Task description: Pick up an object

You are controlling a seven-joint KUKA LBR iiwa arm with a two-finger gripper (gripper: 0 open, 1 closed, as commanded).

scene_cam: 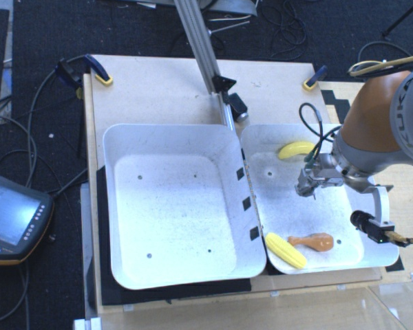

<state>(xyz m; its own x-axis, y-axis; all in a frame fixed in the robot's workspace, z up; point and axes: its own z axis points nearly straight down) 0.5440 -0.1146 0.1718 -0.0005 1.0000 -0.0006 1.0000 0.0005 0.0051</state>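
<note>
A yellow banana (295, 149) lies near the back of the right bin (289, 205). At that bin's front edge rest a yellow corn cob (286, 250) and, just right of it, an orange-brown drumstick-shaped toy (314, 241). My gripper (306, 186) hangs over the middle of the right bin, a little in front of and to the right of the banana. It is well behind the corn cob and the drumstick toy. Nothing shows between its fingers.
The left bin (172, 205) adjoins the right one along a shared raised wall. A slanted metal pole (201, 43) rises from behind the bins. A teach pendant (12, 218) lies on the floor to the left. Cables run by the wrist.
</note>
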